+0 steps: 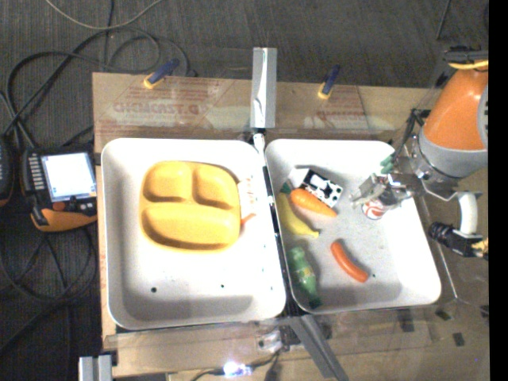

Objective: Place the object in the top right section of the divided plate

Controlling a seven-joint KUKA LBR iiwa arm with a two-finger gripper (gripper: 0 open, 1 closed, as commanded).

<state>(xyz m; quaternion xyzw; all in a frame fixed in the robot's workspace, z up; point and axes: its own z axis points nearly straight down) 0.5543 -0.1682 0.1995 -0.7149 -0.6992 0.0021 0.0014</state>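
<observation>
A yellow divided plate (190,205) lies in the left bin (119,292); its top right section (216,185) holds nothing. My gripper (381,193) hangs low over the upper right part of the right bin (413,284). Right at its tip sits a small red and white object (375,209); whether the gripper grips it cannot be made out. The arm's orange band (456,117) is at the right edge of the view.
In the right bin lie an orange carrot (311,204), a yellow banana (295,219), a black and white item (321,185), a green vegetable (302,267) and a red sausage (349,261). A metal post (263,94) stands behind the divide between the bins.
</observation>
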